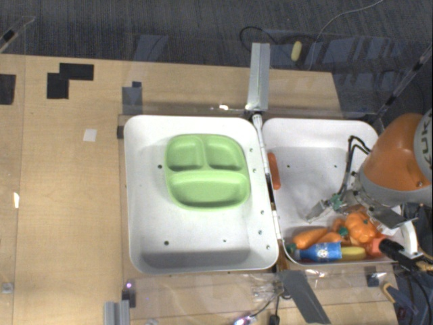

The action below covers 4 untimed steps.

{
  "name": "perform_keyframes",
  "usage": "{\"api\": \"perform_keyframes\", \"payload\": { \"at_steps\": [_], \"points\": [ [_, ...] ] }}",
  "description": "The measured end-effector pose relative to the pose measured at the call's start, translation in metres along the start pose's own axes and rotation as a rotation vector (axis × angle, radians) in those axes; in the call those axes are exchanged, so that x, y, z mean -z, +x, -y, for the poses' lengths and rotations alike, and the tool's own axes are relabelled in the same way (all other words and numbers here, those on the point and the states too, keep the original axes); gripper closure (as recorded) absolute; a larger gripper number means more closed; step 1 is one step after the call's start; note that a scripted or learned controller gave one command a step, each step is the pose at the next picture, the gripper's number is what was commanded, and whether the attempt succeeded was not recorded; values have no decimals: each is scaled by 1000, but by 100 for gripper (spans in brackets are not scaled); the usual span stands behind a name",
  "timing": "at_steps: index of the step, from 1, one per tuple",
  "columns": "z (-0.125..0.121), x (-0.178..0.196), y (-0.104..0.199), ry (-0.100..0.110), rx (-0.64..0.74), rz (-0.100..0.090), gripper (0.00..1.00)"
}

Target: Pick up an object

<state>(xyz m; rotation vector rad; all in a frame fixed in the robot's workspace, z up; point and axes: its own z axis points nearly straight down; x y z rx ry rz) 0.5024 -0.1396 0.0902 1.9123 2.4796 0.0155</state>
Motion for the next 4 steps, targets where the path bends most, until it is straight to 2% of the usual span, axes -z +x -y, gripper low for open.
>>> {"api": "perform_keyframes", "payload": {
  "at_steps": [1, 2, 3, 4],
  "points": [
    [-100, -1, -3, -2, 375, 3, 0],
    [-145, 11, 15, 5, 352, 0, 0],
    [-166, 21, -34, 5, 155, 1, 0],
    [-170, 35, -33, -2, 164, 6, 100]
  ]
}}
